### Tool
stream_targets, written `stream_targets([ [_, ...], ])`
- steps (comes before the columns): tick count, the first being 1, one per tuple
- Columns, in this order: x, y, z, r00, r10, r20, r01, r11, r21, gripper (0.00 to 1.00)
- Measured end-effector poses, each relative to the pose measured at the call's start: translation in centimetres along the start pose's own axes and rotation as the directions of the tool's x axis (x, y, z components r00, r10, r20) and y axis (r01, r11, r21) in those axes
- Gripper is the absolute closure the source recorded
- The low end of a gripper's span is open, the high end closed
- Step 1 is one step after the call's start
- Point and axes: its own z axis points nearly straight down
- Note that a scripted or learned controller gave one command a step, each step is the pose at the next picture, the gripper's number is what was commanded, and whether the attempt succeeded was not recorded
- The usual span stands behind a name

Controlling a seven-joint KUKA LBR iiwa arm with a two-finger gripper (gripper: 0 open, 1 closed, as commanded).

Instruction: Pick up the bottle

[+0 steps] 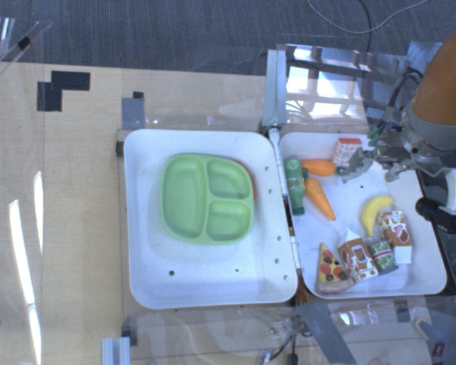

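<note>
Green plastic marks the bottle (pixel 294 185), a slim cylinder lying against the left wall of the right bin (pixel 433 284), beside two tapered carrots (pixel 319 198). The pincer (pixel 359 163) hovers near the far wall, grip state untellable; judging by this, approach is underway, needing a leftward reach.

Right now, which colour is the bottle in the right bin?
Green, lying along the left wall of the right bin; the camera view shows the bottle best.
</note>
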Motion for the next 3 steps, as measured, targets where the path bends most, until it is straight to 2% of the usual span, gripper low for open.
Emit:
stream_targets([
  [1,2.1,0.8,13.9,0.999,-0.050,0.000,0.050,0.999,0.001,0.00],
  [2,4.7,-6.7,5.4,1.000,-0.029,-0.001,0.029,1.000,0.000,0.00],
  [3,3.4,-8.2,3.7,1.000,0.003,0.000,-0.003,1.000,-0.001,0.00],
])
